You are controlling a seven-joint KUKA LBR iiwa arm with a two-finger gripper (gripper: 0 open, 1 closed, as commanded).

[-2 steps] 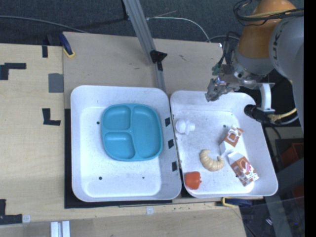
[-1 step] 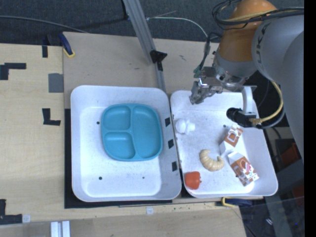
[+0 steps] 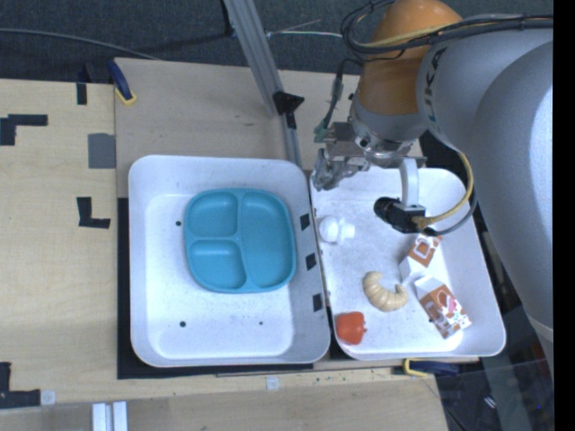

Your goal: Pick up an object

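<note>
My gripper (image 3: 329, 174) hangs over the far left corner of the right bin (image 3: 467, 335), below the orange band of the wrist. A small white object (image 3: 331, 231) lies just in front of it, apart from it. Further forward lie a tan croissant (image 3: 384, 293), a red-orange item (image 3: 351, 327) at the front left corner, and two small orange-and-white cartons (image 3: 422, 250) (image 3: 443, 307). Nothing shows between the fingers.
The left bin (image 3: 153, 259) holds a blue divided plate (image 3: 240, 239). A grey metal bar (image 3: 256, 43) slants down to the bins' shared far corner. A black cable fitting (image 3: 398, 214) hangs from the wrist over the right bin. The arm's big grey body covers the right side.
</note>
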